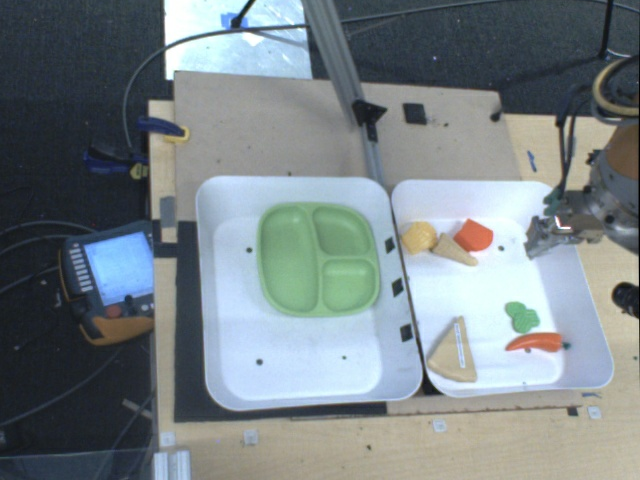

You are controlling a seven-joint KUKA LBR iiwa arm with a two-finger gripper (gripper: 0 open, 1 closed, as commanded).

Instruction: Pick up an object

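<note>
Two white bins sit side by side on the bench, and the left bin (pixel 230 368) carries one green divided plate (pixel 318 259) while the right bin (pixel 580 298) holds five toy foods: one yellow ice-cream cone (pixel 436 241) and one orange block (pixel 474 235) close together near its upper left, one green leafy piece (pixel 521 316) just above one orange carrot (pixel 534 343) at lower right, and one tan sandwich wedge (pixel 453 352) at lower left. The pincer (pixel 548 230) hovers at the right bin's upper right edge, well apart from every piece and with nothing seen in it, though I cannot tell whether it is parted or closed. Outside the bins there's one pendant with a lit screen (pixel 112 280) off to the left and one grey pole (pixel 335 48) slanting across the top.
</note>
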